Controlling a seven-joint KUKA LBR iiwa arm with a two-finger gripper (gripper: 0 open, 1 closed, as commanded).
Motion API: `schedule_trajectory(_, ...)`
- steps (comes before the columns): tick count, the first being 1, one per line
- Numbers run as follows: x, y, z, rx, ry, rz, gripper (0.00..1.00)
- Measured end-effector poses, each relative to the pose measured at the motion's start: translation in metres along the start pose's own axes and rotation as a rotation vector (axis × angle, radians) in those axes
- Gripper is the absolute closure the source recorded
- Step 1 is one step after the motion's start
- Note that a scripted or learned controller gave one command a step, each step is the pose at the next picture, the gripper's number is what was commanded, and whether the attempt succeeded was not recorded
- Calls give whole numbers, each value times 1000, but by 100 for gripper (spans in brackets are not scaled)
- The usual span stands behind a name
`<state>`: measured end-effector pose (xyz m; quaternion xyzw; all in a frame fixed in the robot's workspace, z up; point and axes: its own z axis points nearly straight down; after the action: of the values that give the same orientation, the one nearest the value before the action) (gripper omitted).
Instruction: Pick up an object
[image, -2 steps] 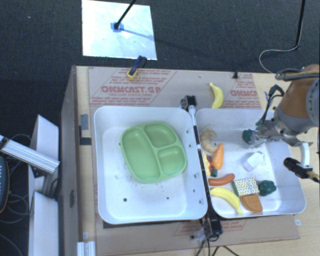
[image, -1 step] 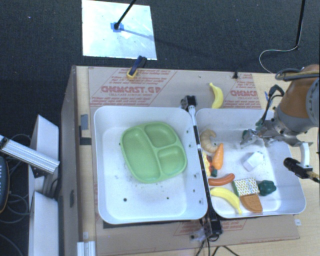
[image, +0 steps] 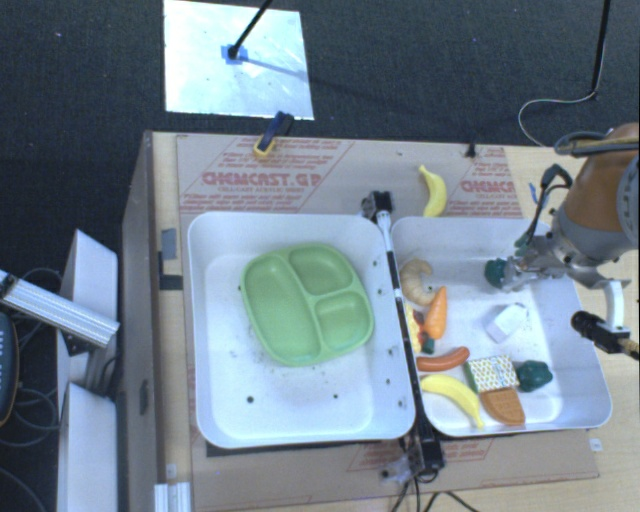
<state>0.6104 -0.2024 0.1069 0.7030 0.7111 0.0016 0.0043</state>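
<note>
Two white bins with toy food

The left bin (image: 215, 400) holds a green plate (image: 305, 303) with three parts. The right bin (image: 590, 395) holds a carrot (image: 436, 313), a sausage (image: 443, 359), a banana (image: 451, 395), a white block (image: 506, 322) and more toys. Another banana (image: 433, 190) lies on the bench behind the bins. The gripper (image: 503, 272) is low over the right bin's back part, near the white block.

Toy foods are heaped along the right bin's (image: 590, 400) left and near sides; a white block (image: 506, 322) lies apart.
</note>
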Motion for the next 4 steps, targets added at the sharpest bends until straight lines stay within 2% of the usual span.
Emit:
schedule_trajectory(1, 0, 0, 0, 0, 0, -1, 0)
schedule_trajectory(2, 0, 1, -11, -3, -1, -4, 100)
schedule_trajectory(3, 0, 1, -11, -3, -2, -4, 0)
schedule_trajectory(4, 42, 59, 23, 6, 4, 6, 0)
